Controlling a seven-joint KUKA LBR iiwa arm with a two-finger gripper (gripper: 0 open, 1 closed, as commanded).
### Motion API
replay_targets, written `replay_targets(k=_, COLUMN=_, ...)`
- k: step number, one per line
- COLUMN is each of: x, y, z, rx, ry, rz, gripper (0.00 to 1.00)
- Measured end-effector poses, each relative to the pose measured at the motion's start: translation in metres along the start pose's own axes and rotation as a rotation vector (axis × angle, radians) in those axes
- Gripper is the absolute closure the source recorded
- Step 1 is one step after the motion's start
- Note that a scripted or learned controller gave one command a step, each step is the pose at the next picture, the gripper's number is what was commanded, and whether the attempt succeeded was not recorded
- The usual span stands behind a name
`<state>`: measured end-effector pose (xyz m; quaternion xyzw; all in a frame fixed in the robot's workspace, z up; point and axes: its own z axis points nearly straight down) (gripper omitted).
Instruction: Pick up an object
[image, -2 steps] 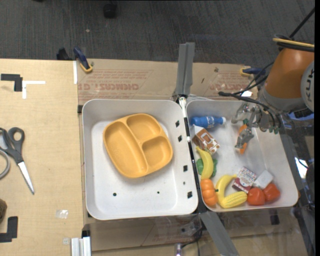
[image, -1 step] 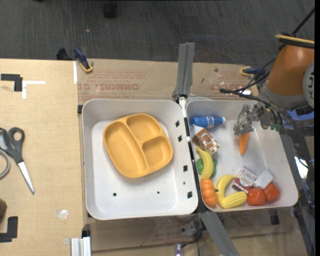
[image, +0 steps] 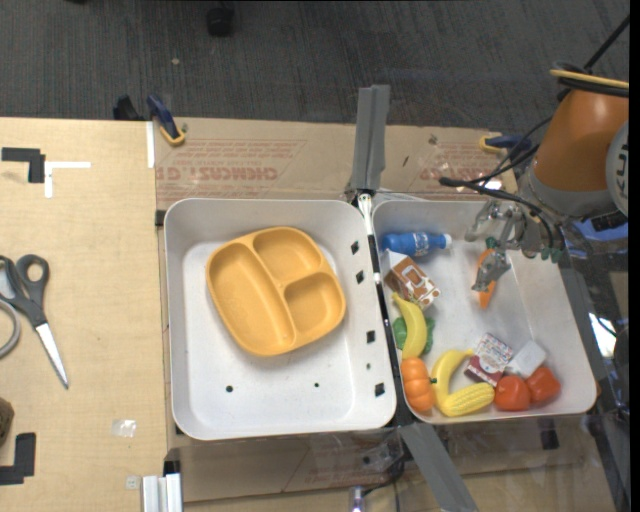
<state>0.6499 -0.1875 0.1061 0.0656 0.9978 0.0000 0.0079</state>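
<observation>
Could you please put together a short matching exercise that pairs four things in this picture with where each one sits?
Things:
1. yellow divided plate
2. blue bottle
3. scissors
4. toy corn cob

Places:
A. on the wooden bench, left of both bins
B. near the front wall of the right bin
C. in the left bin
D. near the back of the right bin, by the divider

Pairs: 1-C, 2-D, 3-A, 4-B
</observation>
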Motion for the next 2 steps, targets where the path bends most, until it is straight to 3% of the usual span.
replay_targets(k=1, x=-0.0019, y=0.0001, z=-0.0110, rx=0.000, ry=-0.007, rz=0.000, gripper=1.00)
replay_targets(k=2, x=-0.0019, y=0.0002, z=-0.0110, rx=0.000, ry=-0.007, rz=0.000, gripper=0.00)
